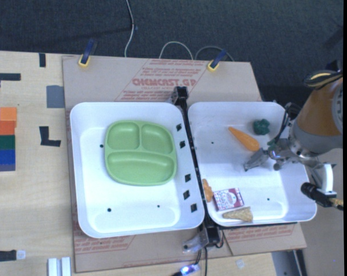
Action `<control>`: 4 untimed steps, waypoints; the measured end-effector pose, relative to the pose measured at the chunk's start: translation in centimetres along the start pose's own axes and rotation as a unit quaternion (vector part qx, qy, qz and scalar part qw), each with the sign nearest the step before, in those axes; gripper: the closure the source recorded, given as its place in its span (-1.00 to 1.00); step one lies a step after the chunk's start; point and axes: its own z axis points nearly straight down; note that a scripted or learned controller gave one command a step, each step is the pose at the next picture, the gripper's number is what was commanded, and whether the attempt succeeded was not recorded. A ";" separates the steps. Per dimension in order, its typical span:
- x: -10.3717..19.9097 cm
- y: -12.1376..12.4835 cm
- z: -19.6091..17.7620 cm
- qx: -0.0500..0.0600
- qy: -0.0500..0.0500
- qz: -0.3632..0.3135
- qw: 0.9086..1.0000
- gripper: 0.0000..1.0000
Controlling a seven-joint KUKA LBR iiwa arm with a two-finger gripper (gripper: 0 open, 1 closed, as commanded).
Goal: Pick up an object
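1. my gripper (255, 161) hangs low in the right bin (277, 209); whether it is spread or pinching anything i cannot tell.
2. the carrot (244, 138) lies just beside its tip, so closing off-centre could roll it away.
3. reaching instead for the green broccoli-like piece (261, 126) risks catching the bin wall.

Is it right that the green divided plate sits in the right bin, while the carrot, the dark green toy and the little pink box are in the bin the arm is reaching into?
Not quite. The camera view shows the green divided plate in the left bin. The carrot, the dark green toy and the little pink box do lie in the right bin, where the arm reaches in.
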 end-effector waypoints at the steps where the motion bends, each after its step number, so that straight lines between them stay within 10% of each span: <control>1: 0.1 0.0 2.8 -0.001 -0.001 0.000 1.000 -1.00; 2: 0.0 0.1 1.7 -0.003 -0.002 0.000 1.000 1.00; 4: 1.9 -0.1 -8.7 -0.003 0.000 0.000 1.000 1.00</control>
